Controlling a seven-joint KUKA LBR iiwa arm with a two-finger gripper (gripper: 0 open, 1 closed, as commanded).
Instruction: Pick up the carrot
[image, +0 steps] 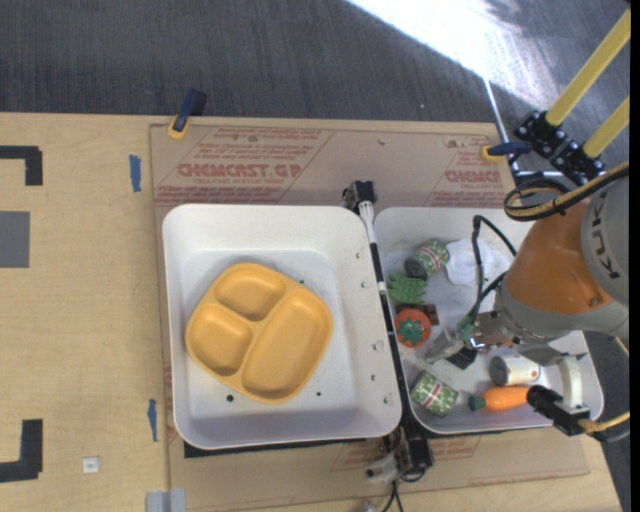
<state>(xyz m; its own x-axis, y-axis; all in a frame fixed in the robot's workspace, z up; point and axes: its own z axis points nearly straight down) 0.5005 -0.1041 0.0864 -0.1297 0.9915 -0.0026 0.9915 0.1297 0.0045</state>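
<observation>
Reading "CHEMCAST" on cardboard, carrot near end effector, grip unclear.

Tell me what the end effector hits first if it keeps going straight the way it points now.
Probably the right bin's floor. The end effector points down-left into the gap between the tomato and the green-and-white ball. Depth is unclear; the carrot lies off that line.

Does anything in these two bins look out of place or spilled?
Nothing looks spilled or damaged. The yellow divided plate sits askew in the left bin, its corners turned toward the walls. The toys are loosely crowded in the right bin, with the carrot lying against the near wall.
</observation>
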